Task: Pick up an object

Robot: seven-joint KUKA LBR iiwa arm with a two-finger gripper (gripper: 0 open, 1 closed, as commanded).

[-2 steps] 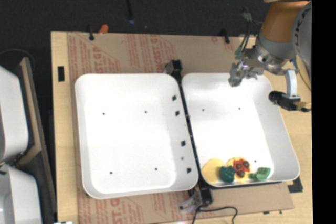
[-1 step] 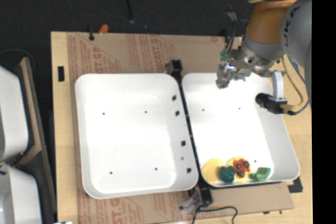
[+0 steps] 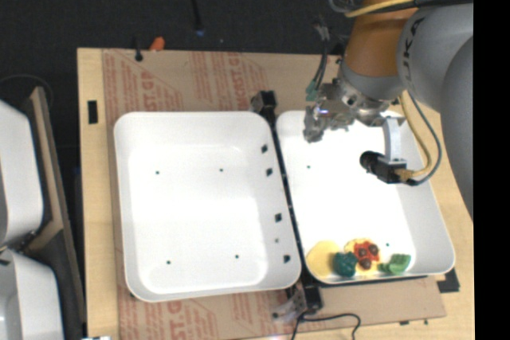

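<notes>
Camera view looks down on the tabletop (image 3: pixel 96 195) and its two white bins, and the arm (image 3: pixel 398 20) is in from the right, orange band up, wrist bent over the right bin (image 3: pixel 351 203). The tool (image 3: pixel 317 123) hangs at the far corner of that bin, just beside the divider between the two bins. Whether it is released or clenched, I cannot tell; it is small, dark and partly blurred against the wrist hardware, and nothing can be seen in it.

And the objects? They sit well apart from the tool, bunched along the near edge of the right bin: a pale yellow piece (image 3: pixel 320 257), a teal piece (image 3: pixel 344 265) touching it, a red piece (image 3: pixel 366 252) just beside that, and a green piece (image 3: pixel 396 262) nearest the bin's right corner. The left bin (image 3: pixel 191 203) shows bare white floor.

So my call on progress: the pick has not happened. Nothing is lifted, everything lies in the bin, and the whole job is left: crossing to the near edge, coming down, closing, raising.

Hard to read: the shapes of the clustered pieces, which overlap, and a dark fitting (image 3: pixel 381 165) below the wrist that covers part of the bin floor.
</notes>
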